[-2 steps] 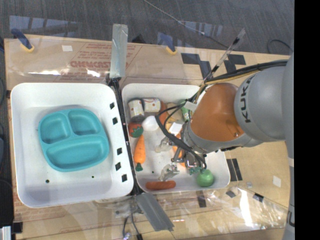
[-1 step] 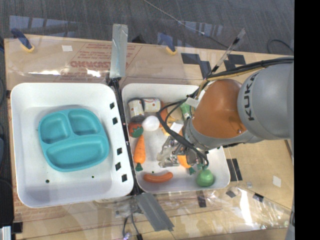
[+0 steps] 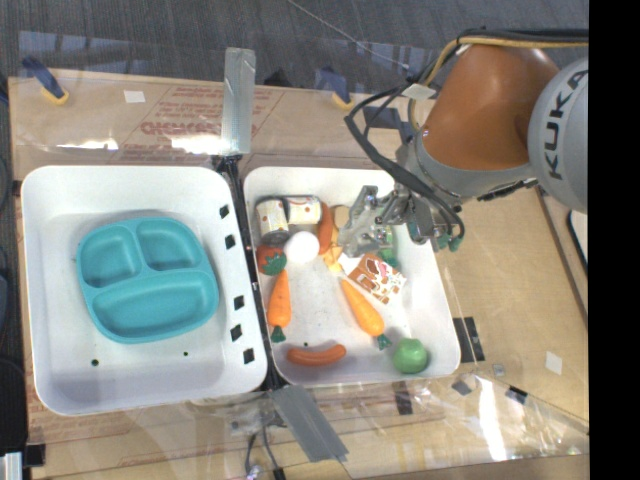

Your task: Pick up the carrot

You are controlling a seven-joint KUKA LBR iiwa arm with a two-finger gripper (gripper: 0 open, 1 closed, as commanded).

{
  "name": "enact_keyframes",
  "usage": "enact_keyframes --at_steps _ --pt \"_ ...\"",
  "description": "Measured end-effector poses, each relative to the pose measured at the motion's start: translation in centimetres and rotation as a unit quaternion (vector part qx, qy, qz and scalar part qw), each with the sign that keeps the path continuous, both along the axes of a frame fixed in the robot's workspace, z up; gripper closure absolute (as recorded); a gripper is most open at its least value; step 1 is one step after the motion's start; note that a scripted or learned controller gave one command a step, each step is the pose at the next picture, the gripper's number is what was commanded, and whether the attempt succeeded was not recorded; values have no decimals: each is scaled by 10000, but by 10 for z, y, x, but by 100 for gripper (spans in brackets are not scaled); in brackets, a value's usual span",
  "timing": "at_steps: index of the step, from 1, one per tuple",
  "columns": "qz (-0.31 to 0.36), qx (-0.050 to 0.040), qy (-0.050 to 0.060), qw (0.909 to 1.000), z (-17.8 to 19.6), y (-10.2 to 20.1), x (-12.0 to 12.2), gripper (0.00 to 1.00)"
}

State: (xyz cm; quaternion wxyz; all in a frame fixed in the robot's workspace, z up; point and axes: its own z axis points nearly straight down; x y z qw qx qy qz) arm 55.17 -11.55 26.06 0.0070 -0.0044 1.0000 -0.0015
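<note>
Two carrots lie in the right bin (image 3: pixel 440 298). One carrot (image 3: pixel 279 301) rests by the bin's left wall, its green top toward the front. The other carrot (image 3: pixel 363 309) lies slantwise in the middle, partly under a small printed packet (image 3: pixel 379 276). My gripper (image 3: pixel 362 224) hangs low over the back of this bin, just behind that packet and beside an orange piece (image 3: pixel 327 228). It is some way from the left carrot and a short way behind the middle one. Nothing shows held in it.
The right bin also holds a tin can (image 3: pixel 285 213), a white egg (image 3: pixel 301 246), a red fruit (image 3: pixel 270 259), a sausage (image 3: pixel 315 354) and a green apple (image 3: pixel 410 355). A teal divided plate (image 3: pixel 148 276) sits in the left bin (image 3: pixel 40 368).
</note>
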Motion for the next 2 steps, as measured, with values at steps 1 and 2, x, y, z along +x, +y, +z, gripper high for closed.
enact_keyframes --at_steps 1,2 --pt "1607 -10 50 9870 36 -51 13 100" --pt "1517 -21 55 9884 56 -98 -59 100"
